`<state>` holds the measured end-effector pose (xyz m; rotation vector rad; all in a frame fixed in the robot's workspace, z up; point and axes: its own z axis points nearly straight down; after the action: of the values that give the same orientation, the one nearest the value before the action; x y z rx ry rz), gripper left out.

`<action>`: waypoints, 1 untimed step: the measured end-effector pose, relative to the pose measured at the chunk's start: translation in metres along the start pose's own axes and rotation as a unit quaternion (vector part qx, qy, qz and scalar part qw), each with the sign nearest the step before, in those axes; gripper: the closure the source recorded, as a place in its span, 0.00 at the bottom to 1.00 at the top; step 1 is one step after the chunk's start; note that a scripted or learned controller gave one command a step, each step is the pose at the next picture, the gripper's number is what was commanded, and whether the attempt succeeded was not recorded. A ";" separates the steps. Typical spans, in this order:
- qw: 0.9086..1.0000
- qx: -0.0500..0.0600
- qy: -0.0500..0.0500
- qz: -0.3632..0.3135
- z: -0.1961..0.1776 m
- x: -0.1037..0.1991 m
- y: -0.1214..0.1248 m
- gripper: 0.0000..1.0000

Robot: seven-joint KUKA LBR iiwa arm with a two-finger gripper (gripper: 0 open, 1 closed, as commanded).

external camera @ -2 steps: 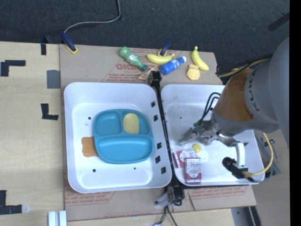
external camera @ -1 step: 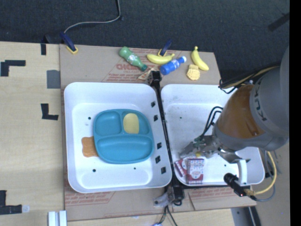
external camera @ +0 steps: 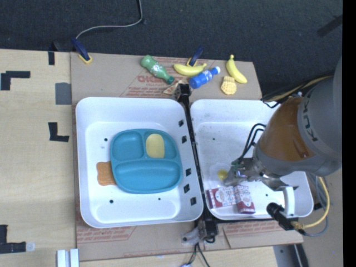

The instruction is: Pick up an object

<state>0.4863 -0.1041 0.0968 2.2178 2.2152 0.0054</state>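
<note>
Your claw (external camera: 238, 171) hangs low in the right bin (external camera: 222, 113), beside a small yellow piece (external camera: 222, 175) and above the red packet (external camera: 231, 198); its grip you cannot tell.

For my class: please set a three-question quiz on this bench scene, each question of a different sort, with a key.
1. True or false: the blue tray lies in the right bin.
2. Which lies on the tray? A) a yellow piece B) a green bottle C) a red packet
3. Fill in: the gripper is low in the ___ bin, near a small yellow item.

Key: 1 false, it lies in the left bin. 2 A, the yellow piece. 3 right.
</note>
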 end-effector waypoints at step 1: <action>1.000 0.000 0.000 0.000 0.000 0.000 0.000 0.00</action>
<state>0.4861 -0.1040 0.0966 2.2183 2.2158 0.0050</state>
